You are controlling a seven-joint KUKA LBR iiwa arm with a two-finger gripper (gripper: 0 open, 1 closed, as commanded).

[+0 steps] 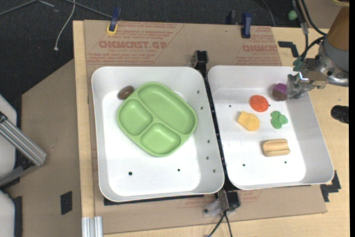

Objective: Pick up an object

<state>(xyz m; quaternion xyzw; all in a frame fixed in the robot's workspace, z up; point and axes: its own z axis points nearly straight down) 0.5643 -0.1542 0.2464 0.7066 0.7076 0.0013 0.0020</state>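
Reaching from right, arm point(338, 47) low, jaws beside purple object point(279, 90)

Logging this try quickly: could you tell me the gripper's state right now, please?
Gripper: at the purple object in the right bin; grasp cannot be told.

green divided plate point(157, 117), orange-red ball point(259, 102), yellow wedge point(248, 121), purple piece point(280, 90), white bins point(105, 136).

My arm point(337, 47) runs off the right edge, so I see just its wrist. The gripper point(298, 85) covers part of a purple item point(279, 90) at the right bin's point(310, 175) far right corner. I cannot tell the finger spacing or what the item is.
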